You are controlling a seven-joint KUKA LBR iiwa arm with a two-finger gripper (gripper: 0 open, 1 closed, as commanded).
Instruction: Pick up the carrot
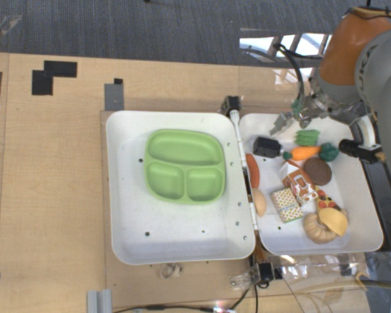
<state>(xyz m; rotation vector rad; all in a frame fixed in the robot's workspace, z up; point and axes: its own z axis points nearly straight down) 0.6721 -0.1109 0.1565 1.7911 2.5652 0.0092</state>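
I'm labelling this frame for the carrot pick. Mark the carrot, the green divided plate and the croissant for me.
carrot (304, 153): camera view, middle of its orange body.
green divided plate (185, 146): camera view, floor of its large upper compartment.
croissant (318, 229): camera view, middle of its browned curve.

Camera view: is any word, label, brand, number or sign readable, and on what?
None can be read.
Patterned box in the right bin: printed marks, too blurred to read.
Checked packet beside it: pattern, no legible text.
Carrot, green tray: no writing visible.
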